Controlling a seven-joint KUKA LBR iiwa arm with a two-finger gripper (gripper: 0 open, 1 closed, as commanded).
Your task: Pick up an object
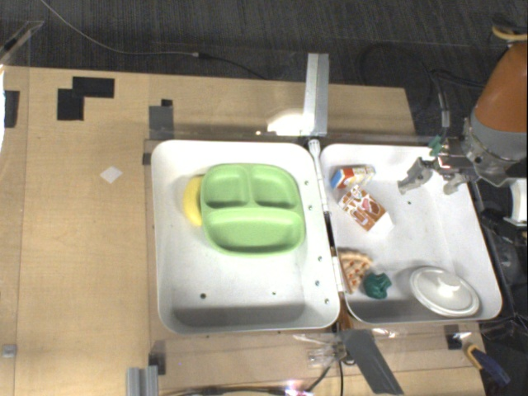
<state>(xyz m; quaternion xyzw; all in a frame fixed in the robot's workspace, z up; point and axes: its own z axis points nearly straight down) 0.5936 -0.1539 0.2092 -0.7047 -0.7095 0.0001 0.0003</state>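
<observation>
The claw (431,174) hangs over the right bin (462,229) up around 2 o'clock, fingers spread apart, nothing between them and not touching anything I can make out. Stuff to grab in that bin: a red-and-white packet (364,209) near the left wall, a small carton (350,176) just above it, a waffle-looking piece (355,268) and a green toy (378,285) at 7 o'clock, a white bowl (444,291) at 5. The left bin (177,287) holds a green divided tray (250,207) with something yellow (192,200) tucked at its 9 o'clock.

Green tray (250,209) matt plastic (prob.)
</observation>
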